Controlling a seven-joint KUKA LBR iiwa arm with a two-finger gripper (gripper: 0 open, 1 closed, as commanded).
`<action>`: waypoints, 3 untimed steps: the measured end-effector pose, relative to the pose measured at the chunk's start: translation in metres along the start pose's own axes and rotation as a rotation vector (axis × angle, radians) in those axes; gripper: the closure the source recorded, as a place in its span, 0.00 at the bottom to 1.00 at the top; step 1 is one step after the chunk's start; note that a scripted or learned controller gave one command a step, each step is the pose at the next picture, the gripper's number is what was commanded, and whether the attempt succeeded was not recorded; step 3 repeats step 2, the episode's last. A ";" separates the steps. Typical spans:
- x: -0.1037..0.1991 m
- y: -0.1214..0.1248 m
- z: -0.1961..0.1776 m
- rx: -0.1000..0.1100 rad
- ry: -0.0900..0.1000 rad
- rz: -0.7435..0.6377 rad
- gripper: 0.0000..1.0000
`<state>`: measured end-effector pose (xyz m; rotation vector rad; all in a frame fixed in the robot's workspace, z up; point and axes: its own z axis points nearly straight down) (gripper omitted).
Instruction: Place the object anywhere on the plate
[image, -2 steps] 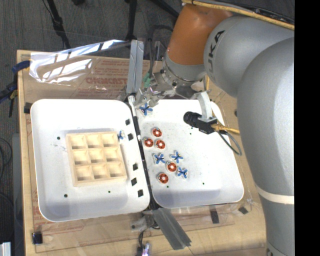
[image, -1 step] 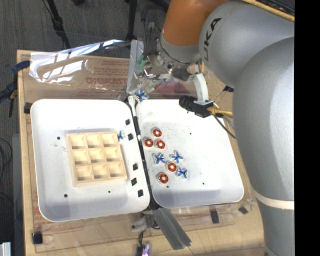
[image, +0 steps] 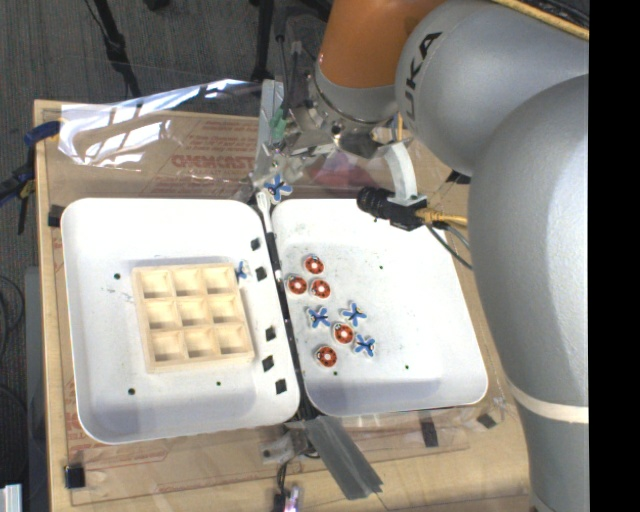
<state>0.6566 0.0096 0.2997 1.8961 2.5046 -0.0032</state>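
Observation:
A small blue jack-shaped piece (image: 278, 188) sits at the tips of my gripper (image: 277, 180), over the back rim where the two bins meet. The fingers look shut on it. The plate (image: 190, 297) is a pale wooden square with a three-by-three grid of pockets. It lies in the left bin (image: 100, 350), ahead and to the left of the gripper. Another blue piece (image: 242, 270) rests against the plate's right edge.
The right bin (image: 430, 300) holds several red rings (image: 314, 265) and three blue jacks (image: 318, 318) in its left half. Clear plastic film (image: 150, 120) lies crumpled behind the left bin. A black connector with a cable (image: 385, 207) hangs from the wrist over the right bin's back edge.

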 end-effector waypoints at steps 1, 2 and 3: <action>0.015 0.004 -0.075 -0.001 0.001 -0.105 1.00; 0.016 0.004 -0.075 -0.001 0.001 -0.106 0.00; 0.016 0.004 -0.075 -0.001 0.001 -0.106 0.00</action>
